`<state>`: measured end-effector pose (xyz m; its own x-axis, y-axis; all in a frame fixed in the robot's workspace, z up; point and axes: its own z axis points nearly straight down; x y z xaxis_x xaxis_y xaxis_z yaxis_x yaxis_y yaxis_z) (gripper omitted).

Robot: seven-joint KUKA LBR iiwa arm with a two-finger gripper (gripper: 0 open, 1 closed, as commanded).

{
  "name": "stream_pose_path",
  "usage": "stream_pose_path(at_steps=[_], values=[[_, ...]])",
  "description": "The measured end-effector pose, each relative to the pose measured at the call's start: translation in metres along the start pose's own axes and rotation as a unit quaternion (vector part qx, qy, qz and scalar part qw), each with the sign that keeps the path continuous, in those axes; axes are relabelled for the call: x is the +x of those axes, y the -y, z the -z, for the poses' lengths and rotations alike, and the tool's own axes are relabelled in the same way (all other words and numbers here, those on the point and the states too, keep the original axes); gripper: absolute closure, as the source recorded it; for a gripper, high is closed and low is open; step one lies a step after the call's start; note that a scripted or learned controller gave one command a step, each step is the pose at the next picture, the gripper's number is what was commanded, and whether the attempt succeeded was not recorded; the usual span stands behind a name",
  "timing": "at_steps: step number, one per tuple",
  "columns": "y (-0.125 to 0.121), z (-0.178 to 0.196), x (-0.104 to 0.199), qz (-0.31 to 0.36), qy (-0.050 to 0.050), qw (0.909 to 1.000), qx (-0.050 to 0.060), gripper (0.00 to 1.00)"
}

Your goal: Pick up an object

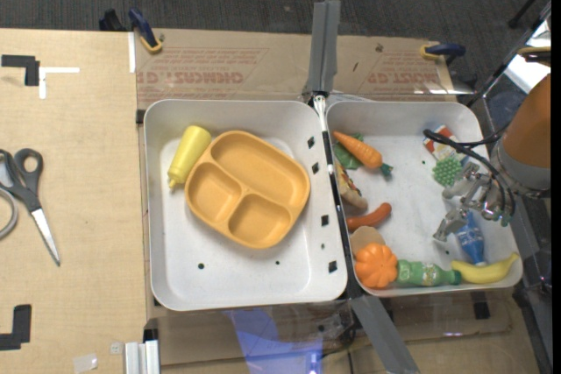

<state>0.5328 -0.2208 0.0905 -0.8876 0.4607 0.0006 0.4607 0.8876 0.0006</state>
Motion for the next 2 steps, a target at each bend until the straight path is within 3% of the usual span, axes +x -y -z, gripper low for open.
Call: stream_pose_path(at_steps=[1,2], values=[[0.0,0.0,0.0,0.0,0.0,1.0,0.0,0.0],[-0.0011,0.008,-0.0008,0.002,0.0,1.0,0.0,1.0]])
